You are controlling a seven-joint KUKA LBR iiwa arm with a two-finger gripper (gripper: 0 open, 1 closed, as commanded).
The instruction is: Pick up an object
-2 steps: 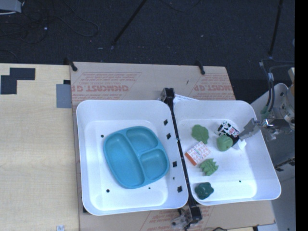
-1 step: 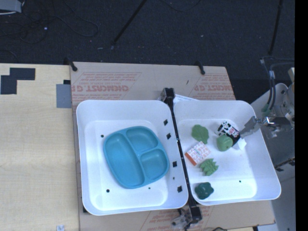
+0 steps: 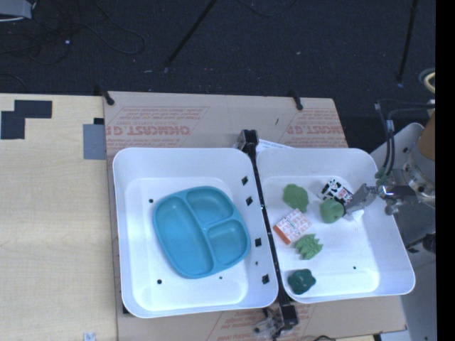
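Looking down from the fixed camera, two shallow white bins sit side by side on a cardboard sheet (image 3: 163, 123) with red print, which lies on the light wood bench (image 3: 50, 219). The left white bin (image 3: 131, 183) holds a blue plastic divided plate (image 3: 200, 231) with three compartments, lying flat, its long axis running from upper left to lower right. The right white bin (image 3: 384, 268) has all the small stuff: a green bumpy leaf-like toy (image 3: 296, 196) near the upper middle, a rounder green lump (image 3: 331, 211) to its right, a small black-and-white patterned object (image 3: 335, 190) just above that lump and touching or nearly touching it (hard to say which), a flat white card or packet with red-orange print (image 3: 291, 226) lying at a slant with its long axis going lower left to upper right, a spiky lighter green piece (image 3: 308, 246) just below the card, and a darker teal-green chunk (image 3: 301, 281) near the front wall, well apart from the rest. The arm comes in from the right, and the gripper (image 3: 355, 203) sits low in the right bin, pointing left toward the round green lump, its tip just beside that lump and the black-and-white thing. I honestly can't tell how the jaws stand from here; they're too small and blurry, and nothing is clearly caught between them.
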